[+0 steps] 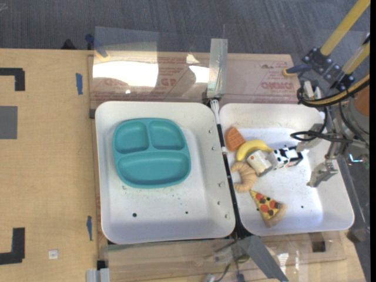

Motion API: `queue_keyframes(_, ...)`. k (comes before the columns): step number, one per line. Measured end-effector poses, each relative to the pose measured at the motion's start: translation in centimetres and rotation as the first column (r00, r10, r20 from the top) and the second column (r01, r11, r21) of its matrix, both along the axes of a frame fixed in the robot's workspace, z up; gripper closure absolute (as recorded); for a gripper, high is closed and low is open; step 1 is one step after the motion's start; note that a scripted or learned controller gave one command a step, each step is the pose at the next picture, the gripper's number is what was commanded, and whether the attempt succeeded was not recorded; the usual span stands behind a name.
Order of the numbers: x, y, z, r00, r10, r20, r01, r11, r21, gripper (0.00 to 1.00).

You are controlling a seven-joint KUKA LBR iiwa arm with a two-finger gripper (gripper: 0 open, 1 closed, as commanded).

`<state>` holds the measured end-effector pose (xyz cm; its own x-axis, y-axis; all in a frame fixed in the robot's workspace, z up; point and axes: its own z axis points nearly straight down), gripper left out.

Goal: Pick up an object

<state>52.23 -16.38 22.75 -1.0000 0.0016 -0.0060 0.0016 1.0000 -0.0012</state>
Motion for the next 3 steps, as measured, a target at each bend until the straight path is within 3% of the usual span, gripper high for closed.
queue_keyframes(1,3.6,2.6,-12.2,0.984,-0.179,0.005,0.179,0.984,0.001,0.0)
queue_keyframes(2,3.7,2.7,-11.2,0.984,-0.177,0.01,0.177,0.984,0.0,1.0)
queue_keyframes(3,1.2,5.3,-4.5,0.794,-0.607,0.002,0.607,0.794,0.006,1.0)
